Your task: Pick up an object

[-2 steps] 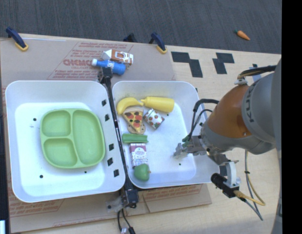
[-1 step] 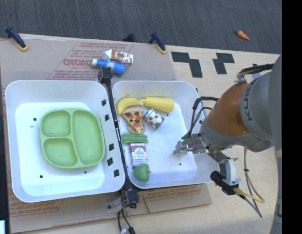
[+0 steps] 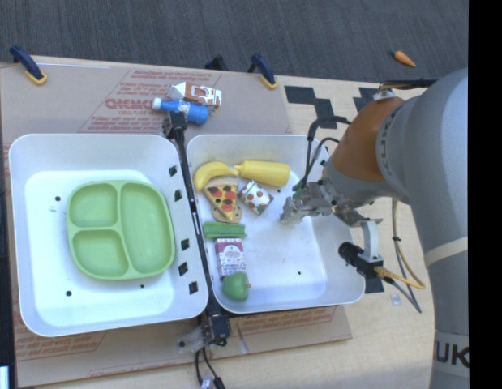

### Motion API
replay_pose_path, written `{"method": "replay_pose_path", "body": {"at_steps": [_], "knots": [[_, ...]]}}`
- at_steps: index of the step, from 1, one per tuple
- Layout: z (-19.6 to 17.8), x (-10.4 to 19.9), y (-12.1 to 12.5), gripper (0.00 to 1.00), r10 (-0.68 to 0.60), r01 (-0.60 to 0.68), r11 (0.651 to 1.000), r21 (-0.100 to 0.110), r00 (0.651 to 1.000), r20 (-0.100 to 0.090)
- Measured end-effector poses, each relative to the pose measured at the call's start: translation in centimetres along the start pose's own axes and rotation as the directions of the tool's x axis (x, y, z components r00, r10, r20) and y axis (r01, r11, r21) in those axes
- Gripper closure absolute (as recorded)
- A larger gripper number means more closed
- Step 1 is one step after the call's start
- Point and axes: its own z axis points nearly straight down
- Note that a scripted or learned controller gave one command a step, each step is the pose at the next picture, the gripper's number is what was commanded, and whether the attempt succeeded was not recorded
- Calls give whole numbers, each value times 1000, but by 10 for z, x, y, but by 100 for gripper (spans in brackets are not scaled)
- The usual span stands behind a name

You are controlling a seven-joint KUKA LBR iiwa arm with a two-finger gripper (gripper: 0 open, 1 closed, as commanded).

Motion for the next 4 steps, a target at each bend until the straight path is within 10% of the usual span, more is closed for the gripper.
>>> {"method": "replay_pose_path", "body": {"at_steps": [1, 2, 3, 4], "knots": [[-41, 0, -62, 100, 1, -1, 1000, 1, 1000, 0], [-136, 4, -58, 100, -1, 1, 1000, -2, 1000, 2], [-165, 0, 0, 100, -1, 1, 1000, -2, 1000, 2], [-129, 0, -26, 100, -1, 1, 1000, 2, 1000, 1]]}}
